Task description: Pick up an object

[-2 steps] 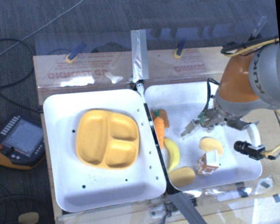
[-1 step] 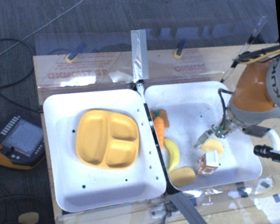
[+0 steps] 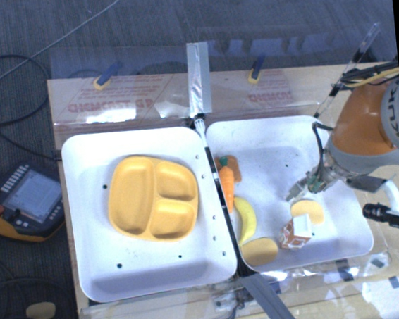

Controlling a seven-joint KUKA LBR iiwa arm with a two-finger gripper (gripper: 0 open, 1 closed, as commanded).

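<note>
The right bin (image 3: pixel 268 137) holds several toy foods. An orange carrot (image 3: pixel 227 180) and a yellow banana (image 3: pixel 246 217) lie along its left wall, and a tan bread-like piece (image 3: pixel 260 250) sits at the front left. A small red-and-white carton (image 3: pixel 296 233) stands near the front, with a pale yellow round piece (image 3: pixel 308 212) touching it from behind. My gripper (image 3: pixel 306 188) hangs just above and behind that yellow piece, at the right side of the bin. Nothing is seen held in it.
The left bin (image 3: pixel 91 273) holds a yellow divided plate (image 3: pixel 154 197). A metal strip (image 3: pixel 199 77) stands behind the wall between the bins. A teach pendant (image 3: pixel 21 202) lies on the floor at the left. The arm's body (image 3: pixel 366 130) overhangs the right bin's right edge.
</note>
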